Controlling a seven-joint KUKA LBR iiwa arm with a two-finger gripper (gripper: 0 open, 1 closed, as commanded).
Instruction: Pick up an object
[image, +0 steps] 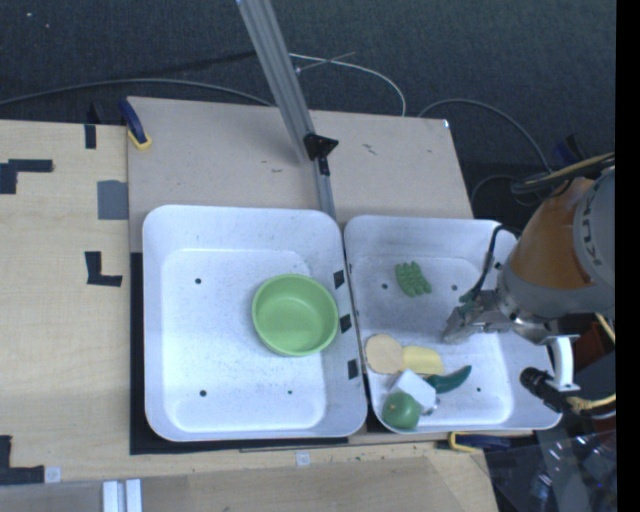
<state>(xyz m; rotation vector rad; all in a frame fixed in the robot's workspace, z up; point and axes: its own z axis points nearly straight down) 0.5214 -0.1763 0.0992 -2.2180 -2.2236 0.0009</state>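
Observation:
My gripper (462, 325) hangs low over the right bin (480, 240), near its middle right, with nothing visibly between its fingers. Just below and left of it lie a tan round piece (383, 352), a yellow piece (423, 359), a dark green pepper-shaped piece (454, 379), a white block (412, 388) and a green ball (401, 410), clustered at the bin's front. A green ridged piece (411, 278) lies further back, up and left of the gripper.
The left bin (180, 300) holds a green bowl (294, 314). A grey pole (285, 80) slants down to the bins' shared back edge. The arm's grey and orange body (560, 250) covers the right bin's right side.

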